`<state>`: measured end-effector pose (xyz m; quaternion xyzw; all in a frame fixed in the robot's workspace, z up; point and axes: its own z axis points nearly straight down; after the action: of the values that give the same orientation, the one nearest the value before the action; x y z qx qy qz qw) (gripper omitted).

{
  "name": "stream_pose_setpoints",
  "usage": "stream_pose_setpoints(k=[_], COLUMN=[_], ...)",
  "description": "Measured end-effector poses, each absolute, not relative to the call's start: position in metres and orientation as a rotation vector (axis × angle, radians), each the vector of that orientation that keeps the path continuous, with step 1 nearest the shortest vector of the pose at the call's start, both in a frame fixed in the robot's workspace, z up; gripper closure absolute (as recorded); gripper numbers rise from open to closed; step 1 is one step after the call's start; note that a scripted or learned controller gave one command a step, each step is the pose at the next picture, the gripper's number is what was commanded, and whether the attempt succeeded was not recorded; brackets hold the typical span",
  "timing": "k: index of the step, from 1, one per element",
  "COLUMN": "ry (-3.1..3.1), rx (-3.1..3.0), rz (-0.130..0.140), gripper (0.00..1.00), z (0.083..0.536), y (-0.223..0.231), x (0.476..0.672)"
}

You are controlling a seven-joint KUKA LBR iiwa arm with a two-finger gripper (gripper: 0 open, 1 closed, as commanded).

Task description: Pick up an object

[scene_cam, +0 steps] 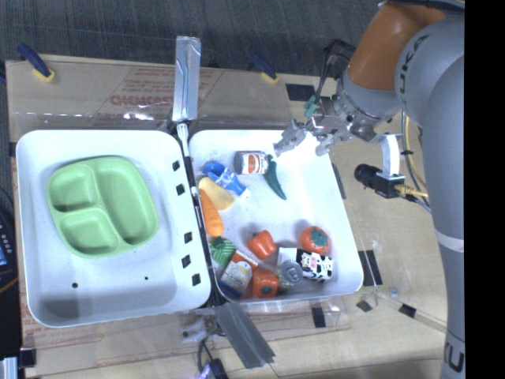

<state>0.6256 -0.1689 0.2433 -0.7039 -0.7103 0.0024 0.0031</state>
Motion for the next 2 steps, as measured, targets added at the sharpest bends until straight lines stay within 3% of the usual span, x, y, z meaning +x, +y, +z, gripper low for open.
stream_pose_setpoints(k=[1,2], ry=[-2.3,-1.961], rx=[-2.155,-2.474], rz=[-0.017,-0.024], gripper=[0.0,0.0], z=[0.115,0.097], y=[-0.172,-0.152], x=[0.498,0.485])
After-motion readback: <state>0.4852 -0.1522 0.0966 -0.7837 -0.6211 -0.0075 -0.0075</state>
